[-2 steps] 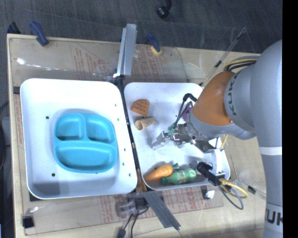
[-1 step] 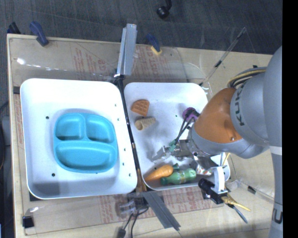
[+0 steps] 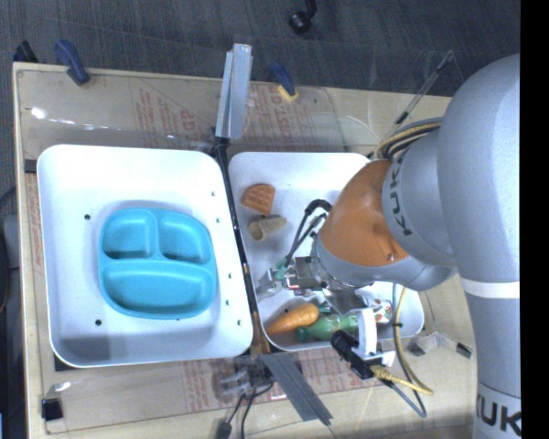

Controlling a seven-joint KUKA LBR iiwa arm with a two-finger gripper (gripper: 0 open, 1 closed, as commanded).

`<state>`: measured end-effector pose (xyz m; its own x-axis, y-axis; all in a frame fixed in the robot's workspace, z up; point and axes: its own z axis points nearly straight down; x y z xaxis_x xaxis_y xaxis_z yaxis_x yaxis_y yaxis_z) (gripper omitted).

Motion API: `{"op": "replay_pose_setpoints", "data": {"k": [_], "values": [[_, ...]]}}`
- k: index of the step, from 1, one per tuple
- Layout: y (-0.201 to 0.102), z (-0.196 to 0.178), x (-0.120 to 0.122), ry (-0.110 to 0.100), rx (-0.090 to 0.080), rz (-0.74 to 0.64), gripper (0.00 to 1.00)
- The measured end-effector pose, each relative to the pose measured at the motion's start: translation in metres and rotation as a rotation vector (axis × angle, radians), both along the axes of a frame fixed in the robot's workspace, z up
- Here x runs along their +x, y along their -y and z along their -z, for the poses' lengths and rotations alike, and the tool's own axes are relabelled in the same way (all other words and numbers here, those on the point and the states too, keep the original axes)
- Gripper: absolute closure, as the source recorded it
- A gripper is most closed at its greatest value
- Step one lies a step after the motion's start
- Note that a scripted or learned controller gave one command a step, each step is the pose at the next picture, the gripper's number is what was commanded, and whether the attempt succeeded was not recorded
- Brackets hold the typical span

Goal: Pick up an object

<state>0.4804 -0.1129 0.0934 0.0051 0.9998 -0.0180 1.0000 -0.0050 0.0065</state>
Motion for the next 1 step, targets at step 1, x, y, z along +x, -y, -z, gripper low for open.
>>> {"op": "replay_pose_setpoints", "data": {"k": [1], "values": [[-0.0043, -0.0092, 0.0019, -0.002, 0.010, -0.010, 1.00]]}}
